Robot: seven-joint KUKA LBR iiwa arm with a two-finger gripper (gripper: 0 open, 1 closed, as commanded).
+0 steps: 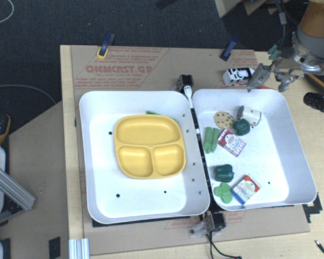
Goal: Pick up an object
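A tan wooden bench (70,144) carried two shallow white bins. The left bin (97,198) held a yellow three-compartment plastic tray (149,145). Small toy items (232,139) lay scattered in the right bin (291,161). The two-finger gripper (270,80) hung over that bin's far edge, fingers apart, nothing between them.

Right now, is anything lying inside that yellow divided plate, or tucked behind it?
The yellow plate holds nothing in its three compartments. A green sliver pokes out behind its far rim; the plate covers the rest, so I cannot tell what it is.
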